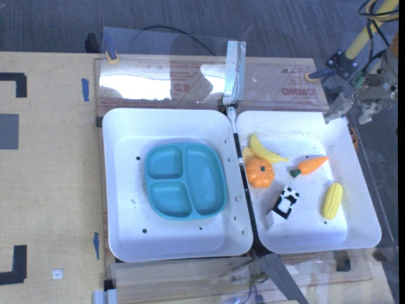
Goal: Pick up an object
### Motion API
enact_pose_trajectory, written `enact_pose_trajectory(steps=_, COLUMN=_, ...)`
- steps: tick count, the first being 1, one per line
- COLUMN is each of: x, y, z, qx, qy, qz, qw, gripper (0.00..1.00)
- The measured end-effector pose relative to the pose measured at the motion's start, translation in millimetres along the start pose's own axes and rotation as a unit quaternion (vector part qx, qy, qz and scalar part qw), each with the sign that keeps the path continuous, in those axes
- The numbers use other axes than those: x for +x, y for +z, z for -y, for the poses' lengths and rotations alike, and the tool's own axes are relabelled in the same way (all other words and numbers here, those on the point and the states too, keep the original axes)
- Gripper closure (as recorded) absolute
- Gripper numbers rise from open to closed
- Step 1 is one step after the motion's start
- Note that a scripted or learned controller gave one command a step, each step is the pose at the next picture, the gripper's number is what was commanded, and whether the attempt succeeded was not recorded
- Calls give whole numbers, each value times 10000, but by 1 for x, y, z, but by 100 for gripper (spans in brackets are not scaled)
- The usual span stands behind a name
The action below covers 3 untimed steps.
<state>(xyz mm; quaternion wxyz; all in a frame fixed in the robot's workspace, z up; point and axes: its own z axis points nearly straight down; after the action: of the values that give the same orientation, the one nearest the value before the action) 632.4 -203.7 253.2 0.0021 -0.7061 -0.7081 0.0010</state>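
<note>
Camera view | I see the gripper point(338, 109) at the right bin's point(366, 233) far right corner, jaw state unclear | banana point(264, 150), pumpkin point(259, 172), carrot point(309, 165), corn point(332, 200) below | teal tray point(186, 180) left.

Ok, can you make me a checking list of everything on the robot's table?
Surface: wooden bench bearing two white bins, the left bin and the right bin, side by side.
Job's things: in the right bin, a banana, a small pumpkin touching it, a carrot, a corn cob and a black-and-white toy.
Clutter: a blue divided plate in the left bin.
Grippers: gripper over the right bin's far right corner; fingers too blurred to judge.
Cables: a black cable behind the bins; yellow cable by the arm.
Surroundings: grey floor, clear panels behind the bins.
</note>
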Motion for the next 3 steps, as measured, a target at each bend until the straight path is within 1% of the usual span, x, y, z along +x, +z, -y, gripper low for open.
enact_pose_trajectory(steps=1, x=16, y=-97, z=0, qx=-59, qy=367, qz=21, qw=9993, gripper=0)
enact_pose_trajectory(steps=2, x=16, y=38, z=-27, qx=78, qy=526, qz=-11, qw=9986, gripper=0)
enact_pose_trajectory(steps=3, x=5, y=158, z=18, qx=-41, qy=379, qz=-10, qw=9993, gripper=0)
